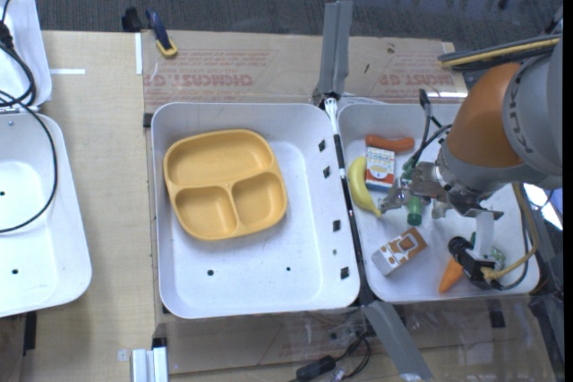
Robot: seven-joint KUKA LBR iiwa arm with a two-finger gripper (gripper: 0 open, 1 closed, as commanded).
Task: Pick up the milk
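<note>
Your milk [380, 168], a small white and blue carton, lies flat at about 11 o'clock in the right bin [519, 284], tucked between the banana [361, 186] and the orange sausage [390, 142]. It looks light, boxy and easily dented, so pinch its two long flat sides gently. The gripper [419, 197] hovers just at its 4 o'clock, and whether the jaws are parted or closed you cannot tell.

A banana [361, 186] lies just to the view's left of the jaws, a red sausage [390, 141] a little beyond them toward the far wall of the right bin [528, 286], and a small green thing [414, 215] right beneath them. A brown box [398, 250] and a carrot [450, 275] lie on the near side of the jaws. Well off to their left, a yellow tray [225, 183] sits in the left bin [260, 291].
</note>
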